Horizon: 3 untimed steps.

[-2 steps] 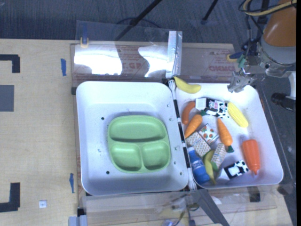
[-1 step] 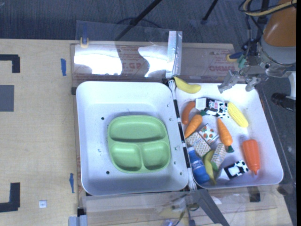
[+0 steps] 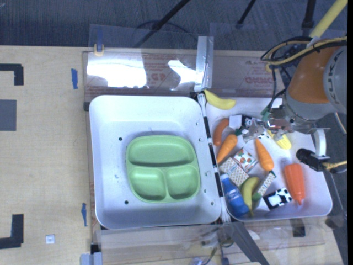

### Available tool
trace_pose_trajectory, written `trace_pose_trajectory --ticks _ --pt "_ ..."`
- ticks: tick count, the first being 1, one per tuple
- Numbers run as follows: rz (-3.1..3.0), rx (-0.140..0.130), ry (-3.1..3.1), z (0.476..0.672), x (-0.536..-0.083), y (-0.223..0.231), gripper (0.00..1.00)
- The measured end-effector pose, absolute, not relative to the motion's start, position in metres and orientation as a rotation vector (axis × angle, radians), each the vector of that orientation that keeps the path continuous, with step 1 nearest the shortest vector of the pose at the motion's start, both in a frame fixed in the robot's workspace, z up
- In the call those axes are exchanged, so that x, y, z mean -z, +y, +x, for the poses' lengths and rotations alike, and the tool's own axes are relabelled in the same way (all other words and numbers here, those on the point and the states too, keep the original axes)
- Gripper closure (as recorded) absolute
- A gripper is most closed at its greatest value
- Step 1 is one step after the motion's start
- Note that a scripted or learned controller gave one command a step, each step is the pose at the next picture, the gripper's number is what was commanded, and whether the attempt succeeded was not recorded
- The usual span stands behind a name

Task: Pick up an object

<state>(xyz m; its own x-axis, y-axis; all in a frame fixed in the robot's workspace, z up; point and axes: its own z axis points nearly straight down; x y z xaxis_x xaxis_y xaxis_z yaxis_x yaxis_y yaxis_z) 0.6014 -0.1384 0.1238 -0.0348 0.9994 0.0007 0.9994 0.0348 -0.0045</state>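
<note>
We look down on a light wooden bench (image 3: 44, 164) with black markings and blue tape, dark carpet beyond it, and two white bins side by side. The left bin (image 3: 105, 148) holds a green tray (image 3: 162, 167) with three compartments, lying flat near the middle. The right bin (image 3: 317, 200) is crowded: a banana (image 3: 219, 100) at the far left corner, a carrot (image 3: 227, 147) slanting along the left side, a second carrot (image 3: 265, 155) near the middle, a third (image 3: 295, 182) toward the right wall, a patterned box (image 3: 240, 166) between the first two, a blue bottle (image 3: 234, 196) at the near left corner, a green-yellow fruit (image 3: 251, 189) just beside it, and a black-and-white block (image 3: 277, 198) at the near edge. The arm (image 3: 314, 84) reaches in from the right, its orange band above the far right part of the bin. The gripper (image 3: 260, 127) hangs low over the far middle of that bin, just above the second carrot's top; we cannot tell how its pincer stands or whether it has hold of anything.
</note>
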Motion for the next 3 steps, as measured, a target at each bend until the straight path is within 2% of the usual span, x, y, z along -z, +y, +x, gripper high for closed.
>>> trace_pose_trajectory --ticks 1,2,3 --pt "-2.194 0.005 -2.253 0.561 -0.086 -0.151 0.0" --pt "-2.196 0.005 -2.252 0.562 -0.093 -0.152 1.0" --pt "-2.167 0.001 -2.285 0.574 -0.086 -0.129 1.0"
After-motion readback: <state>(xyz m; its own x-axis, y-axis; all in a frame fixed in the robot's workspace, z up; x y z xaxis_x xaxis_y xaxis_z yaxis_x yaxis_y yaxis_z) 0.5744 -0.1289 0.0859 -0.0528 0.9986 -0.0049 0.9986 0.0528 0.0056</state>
